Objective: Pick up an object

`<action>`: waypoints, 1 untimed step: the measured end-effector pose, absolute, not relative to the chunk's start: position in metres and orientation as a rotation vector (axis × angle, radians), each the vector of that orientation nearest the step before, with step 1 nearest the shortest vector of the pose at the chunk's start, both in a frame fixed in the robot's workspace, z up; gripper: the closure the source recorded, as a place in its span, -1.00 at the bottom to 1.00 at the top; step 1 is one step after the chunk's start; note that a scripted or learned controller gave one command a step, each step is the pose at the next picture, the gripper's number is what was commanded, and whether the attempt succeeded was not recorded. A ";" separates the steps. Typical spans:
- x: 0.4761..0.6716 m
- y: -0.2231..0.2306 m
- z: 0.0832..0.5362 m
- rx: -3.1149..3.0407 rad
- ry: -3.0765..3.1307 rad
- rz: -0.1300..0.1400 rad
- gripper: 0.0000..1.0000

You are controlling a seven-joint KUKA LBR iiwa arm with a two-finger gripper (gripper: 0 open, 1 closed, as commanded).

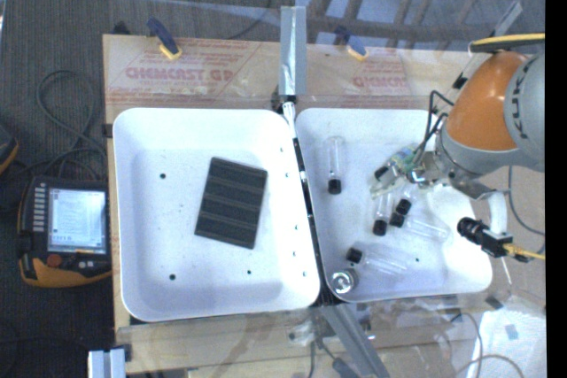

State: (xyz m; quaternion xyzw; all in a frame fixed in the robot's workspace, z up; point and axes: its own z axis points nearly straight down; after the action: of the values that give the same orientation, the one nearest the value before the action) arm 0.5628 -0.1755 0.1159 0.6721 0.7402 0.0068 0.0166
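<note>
holding a black ridged pad (pixel 231 202) in left bin (pixel 142 279), clear vials (pixel 334 164) in right bin (pixel 461 279)

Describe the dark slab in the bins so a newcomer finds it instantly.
Start at the left bin. Near its middle lies the dark ribbed slab, tilted slightly. It is flat, rectangular and opaque, unlike the clear vials with black caps in the right bin.

Clear black-capped vials (pixel 390 212) scattered, lying flat, right bin (pixel 461 274).
</note>
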 end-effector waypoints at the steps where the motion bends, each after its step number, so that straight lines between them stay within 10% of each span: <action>1: 0.603 -0.202 0.090 2.068 2.355 0.010 -1.00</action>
State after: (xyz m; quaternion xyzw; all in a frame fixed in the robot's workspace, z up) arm 0.6031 -0.2017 0.0895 0.6599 0.7514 0.0032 0.0040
